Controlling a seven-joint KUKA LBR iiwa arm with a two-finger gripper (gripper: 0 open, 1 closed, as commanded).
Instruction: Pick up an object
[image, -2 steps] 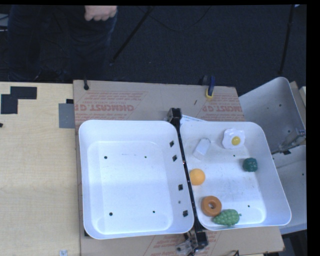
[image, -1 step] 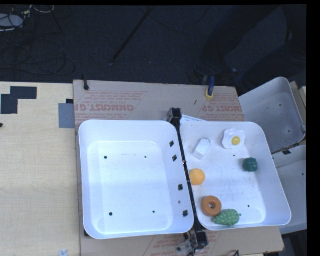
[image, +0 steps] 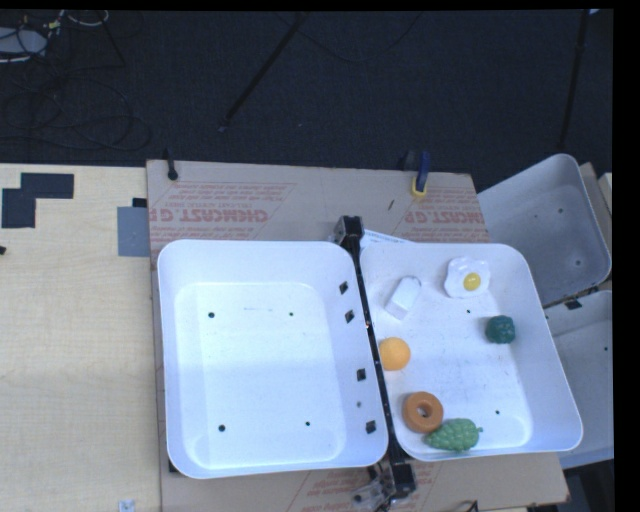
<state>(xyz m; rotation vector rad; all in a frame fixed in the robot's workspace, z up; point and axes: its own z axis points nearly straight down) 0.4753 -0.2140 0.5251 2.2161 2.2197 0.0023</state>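
We could not tell how the gripper stood, nor how the arm was posed

Two shallow white plastic bins sat side by side on a sheet of brown cardboard with red print (image: 250, 205), which lay on the pale wooden bench (image: 70, 340). Their inner rims met along a line of small black clips (image: 360, 340).

In the left-hand white bin (image: 250, 360) we saw only its bare floor with a few small dark holes.

The right-hand white bin (image: 460, 365) held six things, all lying loose and apart from each other except the last two:
- a toy fried egg, white with a yellow yolk (image: 468, 279), near the far rim
- a small white block (image: 403, 296), to the left of the egg and near the dividing rim
- a dark green lumpy piece (image: 500, 329), towards the right wall
- an orange ball (image: 394, 354), just beside the dividing rim
- a brown ring-shaped doughnut (image: 423, 411), near the front rim
- a light green bunch of toy grapes (image: 452, 435), at the front rim, just beside or touching the doughnut

A blue clamp with a yellow tip (image: 420, 178) stood on the far edge of the cardboard. A pale grey rounded panel (image: 545, 220) lay to the right of the bins
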